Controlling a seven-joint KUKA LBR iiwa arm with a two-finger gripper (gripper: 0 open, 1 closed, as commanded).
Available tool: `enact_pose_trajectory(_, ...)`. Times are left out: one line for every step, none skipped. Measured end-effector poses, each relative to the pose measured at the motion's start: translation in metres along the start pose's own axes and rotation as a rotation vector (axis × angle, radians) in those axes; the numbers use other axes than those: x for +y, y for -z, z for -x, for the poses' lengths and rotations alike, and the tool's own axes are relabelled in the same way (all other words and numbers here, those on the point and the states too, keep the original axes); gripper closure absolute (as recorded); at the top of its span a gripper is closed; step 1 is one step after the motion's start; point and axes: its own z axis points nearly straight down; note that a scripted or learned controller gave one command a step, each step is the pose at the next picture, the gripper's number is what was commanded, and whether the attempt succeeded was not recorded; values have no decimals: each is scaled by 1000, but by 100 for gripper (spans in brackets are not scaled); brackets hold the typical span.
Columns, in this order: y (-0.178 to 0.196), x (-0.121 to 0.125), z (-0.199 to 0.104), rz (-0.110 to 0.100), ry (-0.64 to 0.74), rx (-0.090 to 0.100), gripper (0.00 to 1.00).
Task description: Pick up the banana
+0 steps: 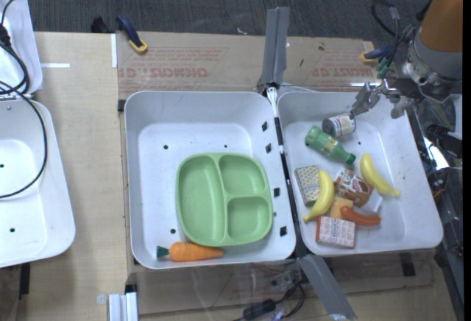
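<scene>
Two yellow bananas lie in the right bin (419, 165). One banana (321, 195) sits near the bin's middle among other toy foods, and the other banana (378, 175) lies further right. My gripper (380, 102) hovers over the bin's back right part, well behind both bananas. It is open with nothing between its fingers. Its left finger (363, 101) is close to a small tin can (339, 124).
A green bottle (330, 145), snack boxes (336, 231) and an orange-red toy (360, 218) crowd around the bananas. The left bin (147, 165) holds a green divided plate (224, 198) and a carrot (193, 252). A grey divider post (275, 47) stands between the bins.
</scene>
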Motion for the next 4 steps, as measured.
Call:
enact_pose_trajectory(-136, -61, 4, -1, 22, 1, 0)
enact_pose_trajectory(-170, -57, 79, 2, 44, 2, 0)
enact_pose_trajectory(-162, -57, 80, 1, 41, 1, 100)
enact_pose_trajectory(-60, -10, 47, 0, -171, -1, 100)
